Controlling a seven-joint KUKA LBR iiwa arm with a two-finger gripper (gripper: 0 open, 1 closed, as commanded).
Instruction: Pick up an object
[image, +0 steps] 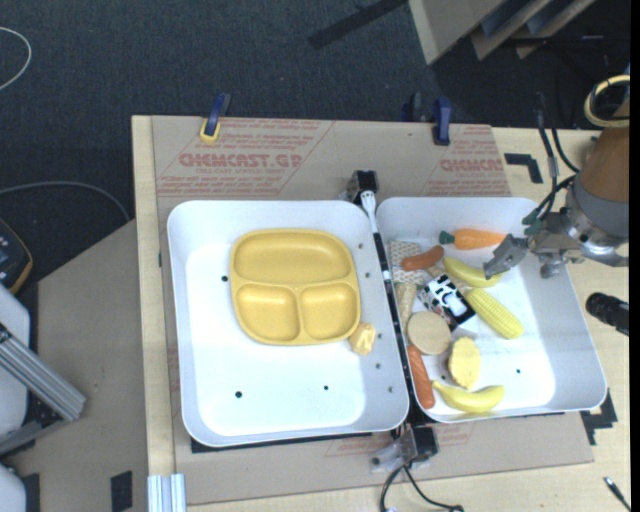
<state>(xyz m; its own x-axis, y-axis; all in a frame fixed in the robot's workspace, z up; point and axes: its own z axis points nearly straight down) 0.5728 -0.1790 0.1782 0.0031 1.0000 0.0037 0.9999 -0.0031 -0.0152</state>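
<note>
The right bin (560, 375) holds several toy foods: an orange carrot (477, 238), a red sausage (424, 258), a yellow corn cob (497, 312), a black-and-white item (445, 297), a tan round disc (430, 333), a yellow lump (464, 361) and a banana (470, 398). My gripper (522, 268) hangs over the bin's upper right part, above bare white floor just right of a small yellow piece (468, 272). Its fingers look spread, with nothing between them. The left fingertip (497, 262) is close to that yellow piece and to the carrot.
The left bin (200, 380) carries a yellow divided plate (296, 285) and a small yellow scrap (363, 339) beside the divider. A thin red stick (420, 375) lies along the right bin's left wall. Cables and the arm's body (605, 195) crowd the right edge.
</note>
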